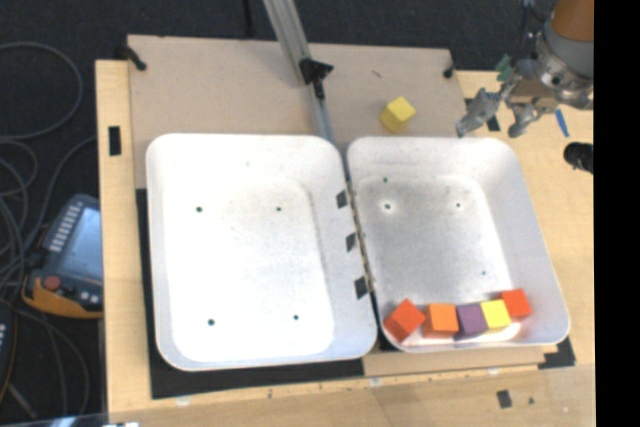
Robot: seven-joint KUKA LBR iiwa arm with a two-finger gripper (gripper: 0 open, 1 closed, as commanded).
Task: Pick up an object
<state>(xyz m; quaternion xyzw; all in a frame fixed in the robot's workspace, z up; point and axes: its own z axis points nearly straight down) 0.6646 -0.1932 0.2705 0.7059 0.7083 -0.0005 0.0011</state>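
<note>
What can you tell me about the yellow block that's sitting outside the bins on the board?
The yellow block is a small cube, matte and soft-looking, perhaps foam, though the material is not certain. It rests alone on the tan board just beyond the far edge of the right bin, near that bin's far left corner. It sits turned at an angle, with its top and two sides showing. Nothing touches it except the board; the pincer hangs apart from it, off to its right.

Gripper (497,118) above right bin (530,205) far rim; yellow cube (397,113) outside.
</note>
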